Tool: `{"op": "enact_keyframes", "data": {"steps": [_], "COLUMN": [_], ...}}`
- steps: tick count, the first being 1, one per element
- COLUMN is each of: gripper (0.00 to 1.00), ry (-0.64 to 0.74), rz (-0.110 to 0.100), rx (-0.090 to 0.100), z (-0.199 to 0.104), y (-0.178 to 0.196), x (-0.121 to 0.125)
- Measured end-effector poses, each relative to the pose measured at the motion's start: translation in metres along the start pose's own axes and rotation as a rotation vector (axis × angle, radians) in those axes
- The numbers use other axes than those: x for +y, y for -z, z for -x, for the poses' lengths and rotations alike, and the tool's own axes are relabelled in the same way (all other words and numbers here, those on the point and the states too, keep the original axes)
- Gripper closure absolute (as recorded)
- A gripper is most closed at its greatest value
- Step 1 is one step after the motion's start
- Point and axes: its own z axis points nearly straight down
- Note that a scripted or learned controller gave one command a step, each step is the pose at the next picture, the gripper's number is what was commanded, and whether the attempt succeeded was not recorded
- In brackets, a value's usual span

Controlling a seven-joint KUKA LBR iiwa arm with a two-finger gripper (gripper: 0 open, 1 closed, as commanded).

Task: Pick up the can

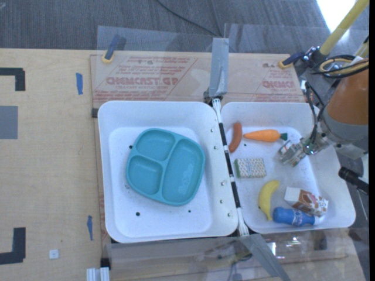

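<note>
I see the can (288,152) lying near the right bin's (345,218) right edge, between my gripper's (297,154) fingers; carrot (262,136) and sponge (251,168) lie close by

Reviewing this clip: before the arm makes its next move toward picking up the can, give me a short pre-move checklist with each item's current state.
1. Can located: cannot tell. A small silvery object lies by the gripper in the right bin; it may be the can, but it is blurred.
2. Gripper over the right bin: ok.
3. Object between the fingers: cannot tell; the gripper is too small and blurred.
4. Neighbours apart from the silvery object: ok. The carrot and the sponge lie apart from it.
5. Teal divided plate out of the way: ok, it sits in the left bin.
</note>
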Motion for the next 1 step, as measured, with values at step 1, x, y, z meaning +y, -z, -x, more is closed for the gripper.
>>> {"op": "enact_keyframes", "data": {"steps": [1], "gripper": [1.00], "ry": [-0.143], "rz": [-0.011], "rx": [0.007], "z": [-0.0222], "y": [0.1063], "x": [0.0298]}}
